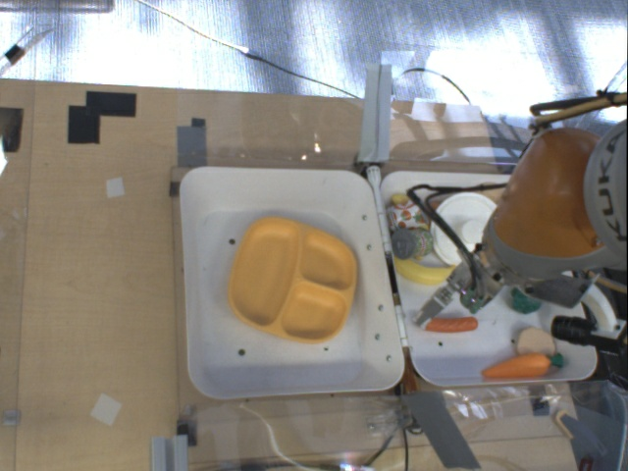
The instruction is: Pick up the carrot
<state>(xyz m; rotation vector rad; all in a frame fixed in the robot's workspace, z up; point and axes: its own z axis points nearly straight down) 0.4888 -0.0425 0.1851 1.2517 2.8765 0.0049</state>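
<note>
The carrot (517,366), orange with a small green top at its right end, lies flat near the front edge of the right bin (442,366). My gripper (452,300) hangs over the middle of that bin, up and to the left of the carrot and well apart from it. It sits just above a small red pepper-like piece (452,325). Nothing shows in its grasp. The arm's orange band (549,199) and grey wrist cover the bin's right part.
The right bin also holds a banana (422,271), a printed can (407,226), a white bowl (467,219), a teal piece (526,302) and a beige piece (535,340) just above the carrot. A yellow divided plate (291,278) lies in the left bin (206,361).
</note>
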